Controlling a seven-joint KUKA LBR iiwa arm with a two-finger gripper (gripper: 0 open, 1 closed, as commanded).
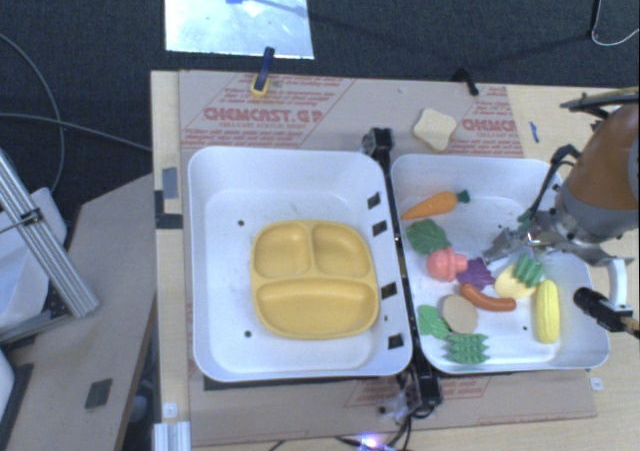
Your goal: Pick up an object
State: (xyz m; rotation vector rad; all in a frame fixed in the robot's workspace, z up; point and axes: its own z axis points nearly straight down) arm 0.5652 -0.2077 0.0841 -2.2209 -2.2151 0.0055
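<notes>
The right bin [575, 344] holds several toy foods: an orange carrot [435, 204], a green leafy piece [428, 236], a pink-red piece [447, 263], a purple bunch [478, 272], a red sausage [488, 299], a yellow piece with green leaves [516, 282], a yellow corn cob [547, 311], a brown round piece [460, 315] and a green ridged piece [466, 347]. My gripper [515, 241] reaches in from the right and hangs low in the middle of this bin, just above the yellow piece with green leaves and right of the purple bunch. I see nothing held in it.
The left bin [215, 239] carries a yellow divided plate [315, 277]. A beige bread piece [435, 129] lies on the bench behind the right bin, and a small blue and yellow tool [262, 72] lies at the back. Black clips line the divider [390, 239] between the bins.
</notes>
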